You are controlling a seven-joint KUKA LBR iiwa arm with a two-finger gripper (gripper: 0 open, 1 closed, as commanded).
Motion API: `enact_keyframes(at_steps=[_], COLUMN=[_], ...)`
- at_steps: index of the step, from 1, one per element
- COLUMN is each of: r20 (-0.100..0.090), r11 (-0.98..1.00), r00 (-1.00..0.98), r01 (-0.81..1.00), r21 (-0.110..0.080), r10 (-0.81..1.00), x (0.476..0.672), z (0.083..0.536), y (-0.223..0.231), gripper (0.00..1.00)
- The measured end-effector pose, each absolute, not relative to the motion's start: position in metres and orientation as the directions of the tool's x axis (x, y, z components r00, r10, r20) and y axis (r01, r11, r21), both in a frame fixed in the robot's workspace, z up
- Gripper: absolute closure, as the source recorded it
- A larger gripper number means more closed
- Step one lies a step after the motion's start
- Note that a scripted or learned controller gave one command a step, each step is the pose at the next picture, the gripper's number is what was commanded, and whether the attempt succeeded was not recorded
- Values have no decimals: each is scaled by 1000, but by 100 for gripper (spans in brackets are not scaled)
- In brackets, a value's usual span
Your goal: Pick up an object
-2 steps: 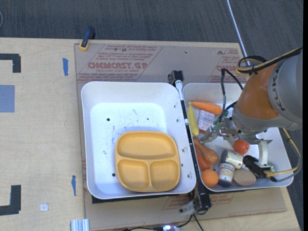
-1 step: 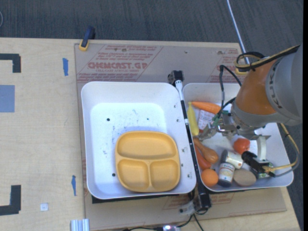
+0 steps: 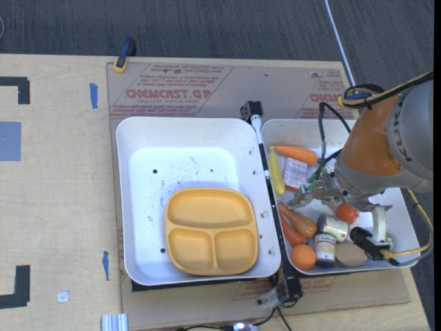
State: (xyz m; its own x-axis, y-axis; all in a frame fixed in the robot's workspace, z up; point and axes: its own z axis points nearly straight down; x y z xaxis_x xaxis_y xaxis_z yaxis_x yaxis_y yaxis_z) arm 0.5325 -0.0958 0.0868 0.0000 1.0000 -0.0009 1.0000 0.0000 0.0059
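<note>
The right bin (image 3: 411,234) holds a heap of toy food. A carrot (image 3: 296,153) lies near its far wall, with a yellow piece (image 3: 277,172) and a red-and-white packet (image 3: 295,175) beside it. Along the near side lie a brown-orange carrot (image 3: 298,221), an orange (image 3: 303,256), a small jar (image 3: 324,248), a tan lump (image 3: 351,255) and a red tomato (image 3: 347,212). My gripper (image 3: 308,196) is low over the middle of this bin, just above the brown-orange carrot and below the packet. The orange wrist hides what is under it.
The left bin (image 3: 138,150) holds a yellow divided plate (image 3: 211,229) at its near right. A black clamp (image 3: 252,109) sits between the bins at the far side. Cables (image 3: 358,95) loop over the right bin's far corner.
</note>
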Motion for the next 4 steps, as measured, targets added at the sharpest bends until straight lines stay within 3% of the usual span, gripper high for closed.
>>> enact_keyframes(at_steps=[1,2,3,4], r20=[-3,-3,-2,-3], r11=[-1,-1,-1,-1], r00=[1,1,1,1], r01=[1000,1000,1000,1000], r21=[10,9,7,11], r10=[1000,1000,1000,1000], x=[534,534,523,524], z=[98,98,87,98], y=[-97,-97,-93,-93], gripper=[100,0,0,100])
